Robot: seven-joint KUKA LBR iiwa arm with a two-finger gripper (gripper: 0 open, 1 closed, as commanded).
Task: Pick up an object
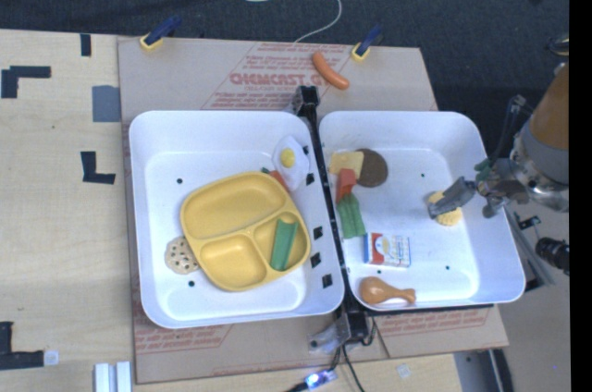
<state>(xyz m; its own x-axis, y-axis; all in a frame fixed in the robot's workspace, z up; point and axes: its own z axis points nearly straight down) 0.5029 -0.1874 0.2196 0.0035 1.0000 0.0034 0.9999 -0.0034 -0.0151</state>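
While the grey arm (546, 150) with its orange band reaches in from the right, the tool (451, 199) hangs low over the right part of the right bin (481, 145). Its dark fingers (453, 194) sit directly above a small yellow object (450, 216), touching or nearly touching its top; whether they are spread or closed around it I cannot tell, since the tool's own body hides the gap.

That yellow piece lies on the bin floor near the right wall, well apart from the other items there. Along the left wall of the same bin sit a brown round disc (371, 168) touching a pale yellow slice (345, 162), with an orange-red piece (345, 185) and a green strip (351, 217) below them. A small white carton (388, 250) with red and blue print lies near the middle, and a tan drumstick (386, 293) rests by the front wall.

The left bin (148, 140) carries a yellow divided plate (231, 214) with a green vegetable (285, 242) lying in its right compartment. A round cookie (181, 256) touches the plate's left edge, and a fried egg (289, 159) sits just beyond its upper right corner.

Behind the bins, on the cardboard sheet (185, 76) covering the desk (46, 196), lies an orange hot dog (330, 70).
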